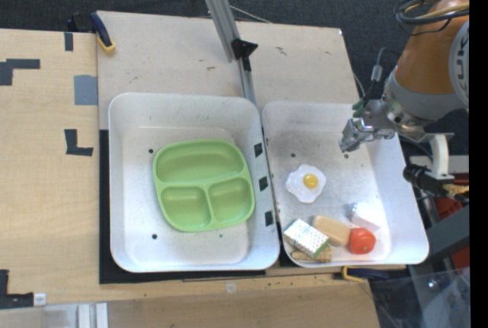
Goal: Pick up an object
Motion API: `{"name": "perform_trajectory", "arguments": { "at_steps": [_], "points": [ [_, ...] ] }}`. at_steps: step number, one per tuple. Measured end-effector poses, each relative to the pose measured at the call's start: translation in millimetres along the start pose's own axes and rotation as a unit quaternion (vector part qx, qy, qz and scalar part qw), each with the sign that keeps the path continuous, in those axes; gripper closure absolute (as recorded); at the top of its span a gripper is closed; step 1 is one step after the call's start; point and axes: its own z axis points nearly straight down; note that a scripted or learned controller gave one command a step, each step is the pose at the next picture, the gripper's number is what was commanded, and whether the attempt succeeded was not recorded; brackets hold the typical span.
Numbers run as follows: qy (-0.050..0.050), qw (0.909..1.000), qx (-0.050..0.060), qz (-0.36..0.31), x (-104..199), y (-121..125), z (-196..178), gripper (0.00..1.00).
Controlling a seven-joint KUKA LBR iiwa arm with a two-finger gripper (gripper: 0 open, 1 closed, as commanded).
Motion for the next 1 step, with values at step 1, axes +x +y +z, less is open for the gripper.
{"name": "perform_trajectory", "arguments": {
  "at_steps": [1],
  "points": [
    [0.000, 1.0000, 0.001, 0.000, 0.2, 1.1, -36.5, 1.00]
  ]
}}
